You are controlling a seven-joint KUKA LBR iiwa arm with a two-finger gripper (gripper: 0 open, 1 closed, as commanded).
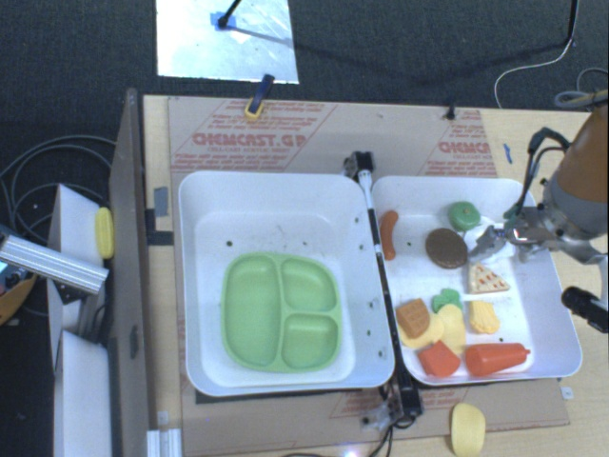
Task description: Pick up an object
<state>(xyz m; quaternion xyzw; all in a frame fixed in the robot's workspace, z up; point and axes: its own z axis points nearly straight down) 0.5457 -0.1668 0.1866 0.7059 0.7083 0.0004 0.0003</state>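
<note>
Reaching in from the right edge of the frame, the arm (580, 174) sets its gripper (497, 238) low over the right bin (561, 346). The fingers (485, 243) stand slightly apart with nothing between them — their tips lie just right of a brown disc (445, 248) and just above a triangular sandwich piece (489, 279). A green piece (463, 215) sits to the upper left of the tips. The left bin (205, 203) holds a green divided tray (282, 310).

Fixed overhead camera, slanted down on both bins (285, 187)
</note>
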